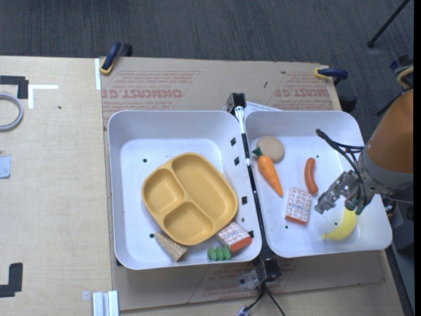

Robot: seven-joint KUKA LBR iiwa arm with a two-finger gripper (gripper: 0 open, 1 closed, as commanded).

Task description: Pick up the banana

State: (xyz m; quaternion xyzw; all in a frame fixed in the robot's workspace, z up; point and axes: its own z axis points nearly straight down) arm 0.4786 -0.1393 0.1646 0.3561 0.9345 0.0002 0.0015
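The gripper hovers just above the upper end of the banana in the right bin, how its grip stands I cannot tell, so the approach looks under way and next calls for closing squarely on the fruit, clear of the sausage, carrot and small box, while the left bin holds a yellow divided plate.

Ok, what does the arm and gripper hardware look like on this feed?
The arm is bulky and rounded, with a broad orange band above a grey wrist section. The gripper is a grey metal assembly of linked fingers, with a small green detail near its base. A thin black cable loops from the wrist across the right bin.
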